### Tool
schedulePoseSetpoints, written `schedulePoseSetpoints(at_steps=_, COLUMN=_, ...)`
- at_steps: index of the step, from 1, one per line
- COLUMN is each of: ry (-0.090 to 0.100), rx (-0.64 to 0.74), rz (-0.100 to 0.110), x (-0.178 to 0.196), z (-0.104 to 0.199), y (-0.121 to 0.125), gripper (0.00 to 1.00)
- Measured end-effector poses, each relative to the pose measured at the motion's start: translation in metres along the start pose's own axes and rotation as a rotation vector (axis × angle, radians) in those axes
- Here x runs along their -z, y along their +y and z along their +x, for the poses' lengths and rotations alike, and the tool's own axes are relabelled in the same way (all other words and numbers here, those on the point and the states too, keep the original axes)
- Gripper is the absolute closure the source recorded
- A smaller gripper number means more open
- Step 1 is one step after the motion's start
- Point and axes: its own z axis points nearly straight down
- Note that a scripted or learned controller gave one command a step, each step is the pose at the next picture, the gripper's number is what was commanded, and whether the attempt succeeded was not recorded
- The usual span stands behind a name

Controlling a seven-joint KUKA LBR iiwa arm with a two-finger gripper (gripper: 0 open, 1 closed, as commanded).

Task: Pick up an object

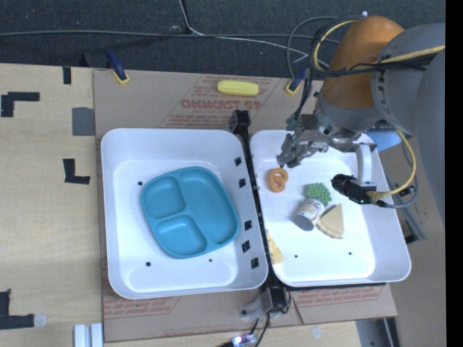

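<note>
The right bin (pixel 376 259) holds an orange ring-shaped piece (pixel 278 179), a green knobbly item (pixel 317 191), a small tipped can (pixel 309 213) and a tan wedge like a sandwich slice (pixel 333 223). A small yellow bit (pixel 274 251) lies by the bin's left wall. My gripper (pixel 291 155) hangs over the bin's upper left part, just above and slightly right of the orange ring. Nothing shows between its tips.
The left bin (pixel 119 157) carries a blue three-compartment plate (pixel 189 211). A yellow banana-shaped toy (pixel 238 87) lies on the cardboard behind the bins. A black divider (pixel 249 186) runs between the bins. Cables loop above the wrist.
</note>
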Motion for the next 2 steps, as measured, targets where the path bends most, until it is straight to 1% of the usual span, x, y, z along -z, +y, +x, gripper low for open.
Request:
schedulePoseSetpoints(at_steps=1, ry=0.001, rx=0.0, rz=0.0, x=0.007, z=0.053, y=-0.026, gripper=1.0)
schedulePoseSetpoints(at_steps=2, ry=0.0, rx=0.001, rz=0.001, x=-0.001, z=0.11, y=-0.044, gripper=1.0)
